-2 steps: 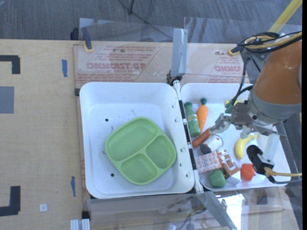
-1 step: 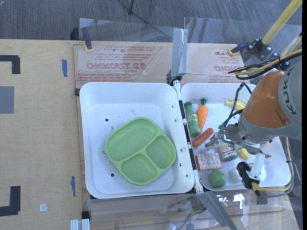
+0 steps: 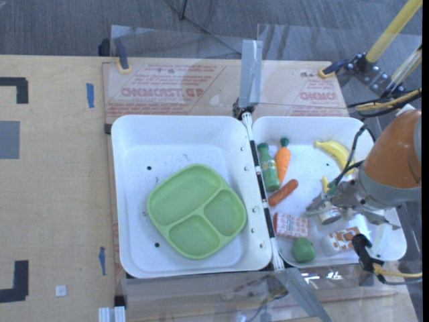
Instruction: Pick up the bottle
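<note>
The bottle [image 3: 269,168] is green with an orange cap and lies along the left wall of the right bin [image 3: 303,127], beside a carrot [image 3: 283,161]. My gripper [image 3: 328,210] hangs low over the middle of the right bin, a good hand's width to the right of the bottle and slightly nearer the front. Nothing is visibly held in it. The arm's orange band [image 3: 397,158] rises behind it at the right.
In the right bin also lie a red sausage [image 3: 283,192], a banana [image 3: 334,151], a small red-and-white carton [image 3: 291,225], a green lime [image 3: 303,249] and a printed packet [image 3: 346,238]. The left bin [image 3: 134,139] holds a green divided plate [image 3: 196,210].
</note>
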### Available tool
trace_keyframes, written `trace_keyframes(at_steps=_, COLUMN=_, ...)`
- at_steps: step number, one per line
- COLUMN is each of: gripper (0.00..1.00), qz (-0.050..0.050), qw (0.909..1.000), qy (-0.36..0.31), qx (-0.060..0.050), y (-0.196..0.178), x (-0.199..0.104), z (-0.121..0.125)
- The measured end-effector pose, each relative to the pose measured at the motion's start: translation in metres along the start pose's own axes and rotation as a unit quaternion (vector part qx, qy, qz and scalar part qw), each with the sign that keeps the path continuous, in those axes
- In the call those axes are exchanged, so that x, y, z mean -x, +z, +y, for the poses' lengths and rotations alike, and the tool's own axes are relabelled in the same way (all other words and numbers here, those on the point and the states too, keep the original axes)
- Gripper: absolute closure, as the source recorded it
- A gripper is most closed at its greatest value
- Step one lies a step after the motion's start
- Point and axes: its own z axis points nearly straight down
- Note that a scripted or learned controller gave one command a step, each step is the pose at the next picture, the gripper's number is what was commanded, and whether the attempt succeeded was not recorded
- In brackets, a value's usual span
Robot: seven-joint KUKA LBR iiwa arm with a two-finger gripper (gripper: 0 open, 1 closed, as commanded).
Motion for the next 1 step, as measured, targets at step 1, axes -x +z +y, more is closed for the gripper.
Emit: trace_keyframes(at_steps=1, gripper=0.0, qz=-0.001, qw=0.99, qy=0.141, qx=-0.006, y=-0.0475, x=-0.0274, z=0.0047)
